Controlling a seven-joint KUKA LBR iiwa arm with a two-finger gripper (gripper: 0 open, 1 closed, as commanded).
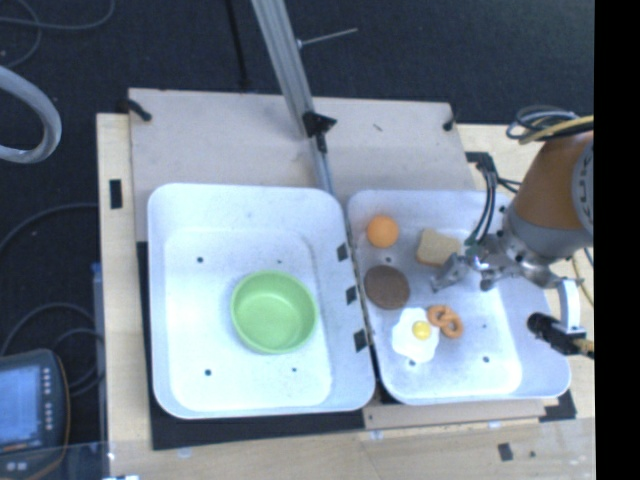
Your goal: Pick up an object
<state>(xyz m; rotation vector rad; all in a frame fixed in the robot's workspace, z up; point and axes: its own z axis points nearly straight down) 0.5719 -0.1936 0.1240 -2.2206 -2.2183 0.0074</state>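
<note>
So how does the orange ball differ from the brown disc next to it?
The orange ball is bright orange and smaller; the brown disc is dark brown and wider. The ball looks round, the disc flat. The ball sits farther from the fried egg; the disc lies just above it. Both rest in the right bin.

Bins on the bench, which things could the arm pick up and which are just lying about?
For the job: orange ball, tan block, brown disc, fried egg, pretzel, green bowl, gripper.
Lying about: cables, pendant.
</note>
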